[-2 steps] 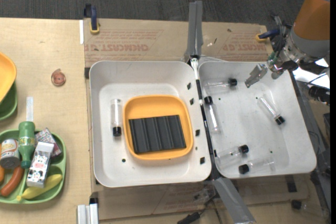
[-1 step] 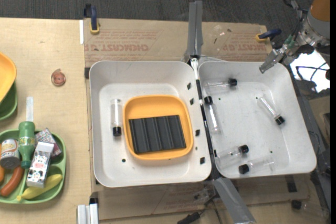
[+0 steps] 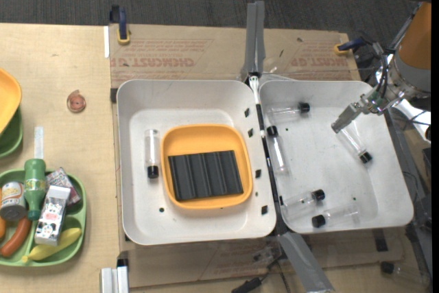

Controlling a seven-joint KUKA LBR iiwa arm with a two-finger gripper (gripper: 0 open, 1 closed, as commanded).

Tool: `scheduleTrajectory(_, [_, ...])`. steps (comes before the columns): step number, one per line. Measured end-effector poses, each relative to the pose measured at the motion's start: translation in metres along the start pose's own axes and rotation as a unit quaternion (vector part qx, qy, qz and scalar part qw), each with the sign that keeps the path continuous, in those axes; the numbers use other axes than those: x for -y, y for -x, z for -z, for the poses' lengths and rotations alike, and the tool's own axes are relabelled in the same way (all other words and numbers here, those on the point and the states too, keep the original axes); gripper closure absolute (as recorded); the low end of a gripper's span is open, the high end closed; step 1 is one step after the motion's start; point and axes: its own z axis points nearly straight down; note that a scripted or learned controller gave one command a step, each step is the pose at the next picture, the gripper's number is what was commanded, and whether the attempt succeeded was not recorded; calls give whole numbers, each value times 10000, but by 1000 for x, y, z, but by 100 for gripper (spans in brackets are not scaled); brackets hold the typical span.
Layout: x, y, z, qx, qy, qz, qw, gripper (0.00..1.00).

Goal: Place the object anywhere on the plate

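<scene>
Pale wood table (image 3: 55, 58) runs under everything, with a sheet of brown cardboard (image 3: 185, 55) beneath two shallow white bins. My grey arm with its orange band (image 3: 418, 51) comes in from the upper right and slants down and leftward over the right bin (image 3: 322, 168). My fingers (image 3: 341, 123) hang above the bin's upper right part, pointing down-left. Whether they are open or closed I cannot tell, and I see nothing between them.

Just below and to the right of them lies a clear plastic vial with a black cap (image 3: 357, 146), tilted on the bin floor. Four more capped vials are scattered there: one near the top (image 3: 291, 108), one along the left wall (image 3: 274, 144), and two near the bottom (image 3: 305, 199) (image 3: 333, 218).

In the left bin (image 3: 127, 168) sits the rounded square orange plate (image 3: 206, 132), carrying a black ribbed slab (image 3: 206, 173). Another clear vial (image 3: 151, 154) lies just beside the plate's left edge, off it.

At the far left, a green tray (image 3: 75, 230) holds toy food.
</scene>
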Motion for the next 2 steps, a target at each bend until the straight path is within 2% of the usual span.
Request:
scheduleTrajectory(1, [6, 56, 34, 13, 8, 356, 9994, 0])
scheduleTrajectory(2, [36, 17, -35, -4, -2, 667, 9978, 0])
